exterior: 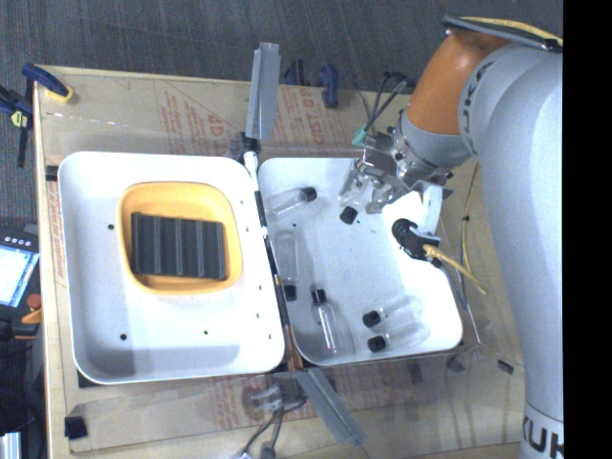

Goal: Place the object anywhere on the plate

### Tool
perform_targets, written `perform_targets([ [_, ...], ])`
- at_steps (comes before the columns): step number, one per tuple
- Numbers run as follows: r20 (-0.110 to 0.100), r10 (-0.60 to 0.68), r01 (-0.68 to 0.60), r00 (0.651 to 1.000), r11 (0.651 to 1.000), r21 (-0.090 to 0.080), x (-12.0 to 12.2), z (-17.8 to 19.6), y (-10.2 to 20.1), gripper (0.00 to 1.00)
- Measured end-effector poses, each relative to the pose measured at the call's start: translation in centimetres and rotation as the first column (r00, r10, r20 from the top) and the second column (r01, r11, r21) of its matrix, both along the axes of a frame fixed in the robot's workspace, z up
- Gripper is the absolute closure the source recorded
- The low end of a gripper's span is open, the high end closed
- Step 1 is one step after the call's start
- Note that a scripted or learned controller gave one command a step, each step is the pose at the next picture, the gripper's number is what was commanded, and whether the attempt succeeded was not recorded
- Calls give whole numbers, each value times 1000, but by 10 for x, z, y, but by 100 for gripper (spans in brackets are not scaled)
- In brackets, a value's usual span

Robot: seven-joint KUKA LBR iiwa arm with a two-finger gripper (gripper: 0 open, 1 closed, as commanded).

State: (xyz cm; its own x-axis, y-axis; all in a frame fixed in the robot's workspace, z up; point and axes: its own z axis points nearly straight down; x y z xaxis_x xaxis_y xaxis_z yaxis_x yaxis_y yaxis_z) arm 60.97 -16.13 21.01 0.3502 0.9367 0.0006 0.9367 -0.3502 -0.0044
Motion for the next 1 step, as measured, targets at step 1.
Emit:
perform_targets([
  [1,1,270,-270,963,963,-2,19,12,52,100],
])
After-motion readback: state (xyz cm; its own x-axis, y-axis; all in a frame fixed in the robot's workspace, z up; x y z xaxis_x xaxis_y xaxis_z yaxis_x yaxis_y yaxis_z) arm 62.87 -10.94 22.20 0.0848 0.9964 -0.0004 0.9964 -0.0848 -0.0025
